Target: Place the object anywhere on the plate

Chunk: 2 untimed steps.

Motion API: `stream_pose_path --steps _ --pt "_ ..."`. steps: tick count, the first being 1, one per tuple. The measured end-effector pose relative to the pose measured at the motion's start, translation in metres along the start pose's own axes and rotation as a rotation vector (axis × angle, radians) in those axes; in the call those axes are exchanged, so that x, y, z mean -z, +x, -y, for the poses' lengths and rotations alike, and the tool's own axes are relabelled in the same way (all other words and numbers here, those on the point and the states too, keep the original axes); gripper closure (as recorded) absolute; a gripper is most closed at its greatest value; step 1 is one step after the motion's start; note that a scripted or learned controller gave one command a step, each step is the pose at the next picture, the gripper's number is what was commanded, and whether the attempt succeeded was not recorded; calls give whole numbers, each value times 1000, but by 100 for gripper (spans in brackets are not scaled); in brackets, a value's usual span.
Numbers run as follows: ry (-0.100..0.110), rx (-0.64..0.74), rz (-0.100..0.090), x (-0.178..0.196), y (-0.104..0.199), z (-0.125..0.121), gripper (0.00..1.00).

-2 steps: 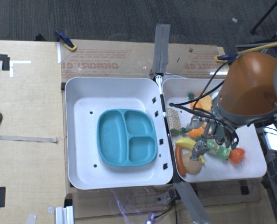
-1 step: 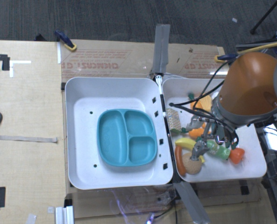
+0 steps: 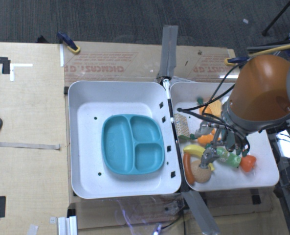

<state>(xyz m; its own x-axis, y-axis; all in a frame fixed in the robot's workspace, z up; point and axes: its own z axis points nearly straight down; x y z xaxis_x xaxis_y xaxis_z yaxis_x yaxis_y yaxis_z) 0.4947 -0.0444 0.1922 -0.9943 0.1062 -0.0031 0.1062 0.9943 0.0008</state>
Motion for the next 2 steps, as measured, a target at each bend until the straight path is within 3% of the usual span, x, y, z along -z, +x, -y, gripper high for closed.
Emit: stream_pose_path --steps 2 --pt "0 0 0 0 0 0 0"
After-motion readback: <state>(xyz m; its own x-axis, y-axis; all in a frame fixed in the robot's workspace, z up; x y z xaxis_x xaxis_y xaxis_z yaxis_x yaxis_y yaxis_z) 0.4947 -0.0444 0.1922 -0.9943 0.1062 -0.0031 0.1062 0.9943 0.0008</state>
